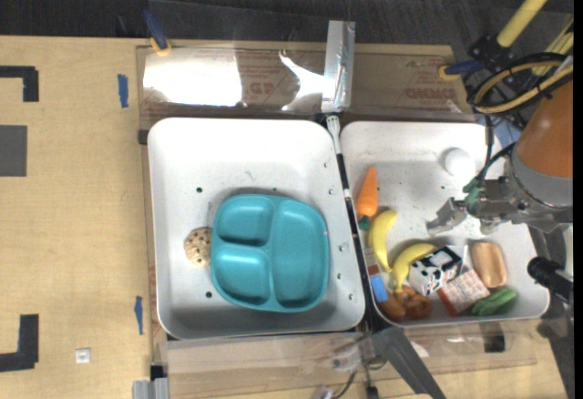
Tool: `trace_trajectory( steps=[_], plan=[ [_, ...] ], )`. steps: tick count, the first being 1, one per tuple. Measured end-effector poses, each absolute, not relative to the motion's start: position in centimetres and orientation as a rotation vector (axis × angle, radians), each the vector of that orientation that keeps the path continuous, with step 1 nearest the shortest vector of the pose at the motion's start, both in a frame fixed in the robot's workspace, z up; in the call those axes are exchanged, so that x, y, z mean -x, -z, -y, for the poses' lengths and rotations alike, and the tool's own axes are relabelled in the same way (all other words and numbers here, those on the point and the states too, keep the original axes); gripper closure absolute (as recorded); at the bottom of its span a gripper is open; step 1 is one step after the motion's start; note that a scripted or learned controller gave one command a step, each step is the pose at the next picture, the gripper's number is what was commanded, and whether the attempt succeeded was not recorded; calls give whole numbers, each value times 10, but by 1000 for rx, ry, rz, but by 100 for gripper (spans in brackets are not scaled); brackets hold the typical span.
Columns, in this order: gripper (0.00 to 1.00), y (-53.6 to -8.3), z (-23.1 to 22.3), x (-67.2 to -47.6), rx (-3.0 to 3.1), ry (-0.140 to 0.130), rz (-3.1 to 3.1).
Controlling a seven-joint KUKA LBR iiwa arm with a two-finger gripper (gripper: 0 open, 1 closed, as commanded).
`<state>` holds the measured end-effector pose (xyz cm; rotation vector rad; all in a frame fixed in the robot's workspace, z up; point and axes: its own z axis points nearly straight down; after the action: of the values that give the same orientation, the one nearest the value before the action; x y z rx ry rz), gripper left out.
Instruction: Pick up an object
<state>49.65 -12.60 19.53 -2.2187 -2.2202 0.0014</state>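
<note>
1. While two white bins sit side by side on the bench, the left bin [173, 206] holds one teal divided plate [271, 250] and one cookie [197, 245] touching the plate's left edge.
2. One grey arm [547, 171] with an orange band reaches in from the right, above the right bin [410, 147], its wrist pointing left.
3. One gripper [448, 215] hangs over the right bin's middle, above bare floor; whether it is released or clenched cannot be told, and nothing shows between its tips.
4. Two bananas [383, 238] lie by the divider, one upright, one curved beside it.
5. One carrot [367, 192], one hot dog [489, 262], one cow-patterned carton [434, 270], one red box [463, 290], one green vegetable [494, 301] and one white ball [455, 159] lie in the right bin.
</note>
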Motion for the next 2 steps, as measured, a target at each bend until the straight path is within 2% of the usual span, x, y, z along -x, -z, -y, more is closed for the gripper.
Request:
trace_trajectory(
  steps=[1,2],
  plan=[
    [0,-104,120,-488,2118,24,2346],
    [0,-88,94,-483,1727,9,2634]
  ],
)
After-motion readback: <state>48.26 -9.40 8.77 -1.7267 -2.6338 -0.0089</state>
